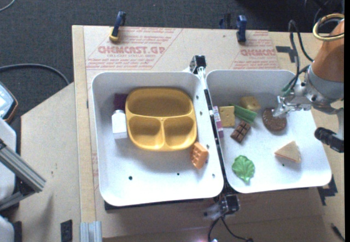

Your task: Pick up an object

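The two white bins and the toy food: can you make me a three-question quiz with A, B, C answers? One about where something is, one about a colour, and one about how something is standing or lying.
1. Where does the yellow tray lie?
A. in the left bin
B. in the right bin
C. on the floor

2. What colour is the leaf?
A. red
B. green
C. blue

3. Where is the pincer?
A. over the left bin
B. off the bench, over the carpet
C. low in the right bin, by the round brown cookie

Answers:
1. A, as the tray fills most of the left bin.
2. B, as the leaf near the right bin's front edge is bright green.
3. C, as its tip sits right at the cookie's upper edge.
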`<state>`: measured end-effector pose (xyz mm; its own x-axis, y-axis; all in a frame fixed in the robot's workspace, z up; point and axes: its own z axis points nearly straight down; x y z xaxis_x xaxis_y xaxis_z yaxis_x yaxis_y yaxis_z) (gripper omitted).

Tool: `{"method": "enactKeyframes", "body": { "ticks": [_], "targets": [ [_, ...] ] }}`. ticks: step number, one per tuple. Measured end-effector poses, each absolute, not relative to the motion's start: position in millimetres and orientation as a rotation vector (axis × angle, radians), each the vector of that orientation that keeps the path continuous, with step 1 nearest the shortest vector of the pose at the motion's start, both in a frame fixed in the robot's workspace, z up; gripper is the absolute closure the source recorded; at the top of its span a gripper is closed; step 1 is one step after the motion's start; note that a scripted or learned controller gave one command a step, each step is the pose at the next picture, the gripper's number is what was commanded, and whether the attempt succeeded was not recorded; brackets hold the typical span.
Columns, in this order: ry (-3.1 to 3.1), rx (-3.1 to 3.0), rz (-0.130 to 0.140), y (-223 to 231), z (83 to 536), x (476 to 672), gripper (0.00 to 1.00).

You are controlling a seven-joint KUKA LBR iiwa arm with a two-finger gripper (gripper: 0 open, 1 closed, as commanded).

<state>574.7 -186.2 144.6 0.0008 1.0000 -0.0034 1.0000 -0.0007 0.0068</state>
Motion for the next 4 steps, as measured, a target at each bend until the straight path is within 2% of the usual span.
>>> {"method": "enactKeyframes", "body": {
  "ticks": [1, 2, 3, 4],
  "targets": [
    [2.217, 2.213, 0.007, -180.5, 203.4, 584.0, 1.00],
    [2.218, 2.216, 0.004, -180.6, 226.9, 585.3, 1.00],
    [2.231, 2.218, 0.000, -121.2, 218.1, 583.5, 1.00],
    [2.231, 2.218, 0.001, -70.1, 225.6, 569.3, 1.00]
  ]
}}
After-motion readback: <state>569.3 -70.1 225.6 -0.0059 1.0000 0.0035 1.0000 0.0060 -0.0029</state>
